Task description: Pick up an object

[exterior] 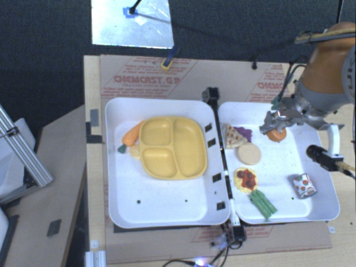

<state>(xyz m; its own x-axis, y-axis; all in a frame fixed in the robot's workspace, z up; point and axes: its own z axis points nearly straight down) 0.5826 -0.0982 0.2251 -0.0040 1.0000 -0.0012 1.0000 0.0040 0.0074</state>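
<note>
My gripper [273, 124] hangs over the back of the right bin [322, 207], reaching in from the right. A small orange object [277, 134] lies directly under its tip, touching or nearly touching it. Other items in this bin are a pizza slice [233, 136] with a purple piece [244, 131] beside it, a round beige disc [249, 153], a red-and-yellow food piece [246, 178], a green pod [262, 203] and a small red-and-white can [303, 185].
The left bin [119, 204] holds a yellow divided plate [169, 147] with a toy carrot [132, 133] at its left edge. A black part [321, 156] on the arm side juts over the right bin's right edge. A shiny sheet [132, 14] lies beyond the bins.
</note>
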